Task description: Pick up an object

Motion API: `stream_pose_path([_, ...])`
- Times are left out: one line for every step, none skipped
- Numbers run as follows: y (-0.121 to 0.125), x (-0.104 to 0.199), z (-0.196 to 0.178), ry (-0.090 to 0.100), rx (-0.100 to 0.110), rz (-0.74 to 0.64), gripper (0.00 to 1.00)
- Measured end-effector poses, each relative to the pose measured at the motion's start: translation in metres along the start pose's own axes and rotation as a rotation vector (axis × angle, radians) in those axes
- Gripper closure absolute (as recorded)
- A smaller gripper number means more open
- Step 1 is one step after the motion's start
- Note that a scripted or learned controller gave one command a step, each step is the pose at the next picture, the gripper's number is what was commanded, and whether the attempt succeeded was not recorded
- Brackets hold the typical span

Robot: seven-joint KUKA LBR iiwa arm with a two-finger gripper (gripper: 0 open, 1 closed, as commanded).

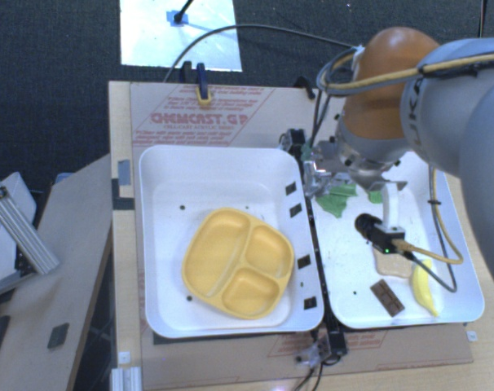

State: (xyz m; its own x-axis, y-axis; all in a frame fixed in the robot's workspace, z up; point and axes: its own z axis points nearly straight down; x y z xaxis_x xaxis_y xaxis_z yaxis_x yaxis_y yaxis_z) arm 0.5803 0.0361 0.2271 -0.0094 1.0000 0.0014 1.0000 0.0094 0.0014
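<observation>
The gripper point(319, 179) hangs low over the far left corner of the right bin point(467, 300), under the grey wrist and orange band. A green leafy piece point(337, 202) lies in that bin right beside and just below the gripper; whether they touch is hidden. A smaller green bit point(376, 195) shows to its right. Nearer the front of the same bin lie a pale tan slab point(394, 265), a brown ridged bar point(387, 297) and a yellow banana-shaped piece point(425, 290).
The left bin point(165, 210) holds a yellow plate with three compartments point(239, 261). The raised divider between the two bins point(310, 243), with black clips along it, runs close to the gripper's left side. The arm covers the right bin's far right part.
</observation>
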Motion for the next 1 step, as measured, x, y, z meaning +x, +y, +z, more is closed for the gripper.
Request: stream_pose_path([0.0141, 0.0539, -0.0062, 0.001, -0.002, 0.0, 1.0])
